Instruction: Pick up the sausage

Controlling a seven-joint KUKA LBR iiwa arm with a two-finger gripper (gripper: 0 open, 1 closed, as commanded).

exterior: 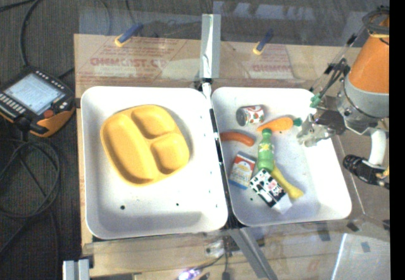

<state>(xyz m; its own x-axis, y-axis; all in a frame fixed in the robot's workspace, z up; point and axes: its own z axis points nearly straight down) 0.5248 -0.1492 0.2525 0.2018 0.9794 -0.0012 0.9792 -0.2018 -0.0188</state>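
Note:
The sausage (237,138) is a short reddish-orange link lying flat near the left wall of the right bin (329,199), just below a small can (251,114). My gripper (309,133) hangs over the right side of that bin, well to the right of the sausage. The carrot (279,124) and the green bottle (264,149) lie between them. Nothing is visibly held by the gripper.
Also in the right bin are a small carton (241,170), a black-and-white patterned box (269,187) and a banana (288,185). A yellow divided tray (147,143) lies in the left bin (107,209). A teach pendant (35,100) sits off the bench at left.

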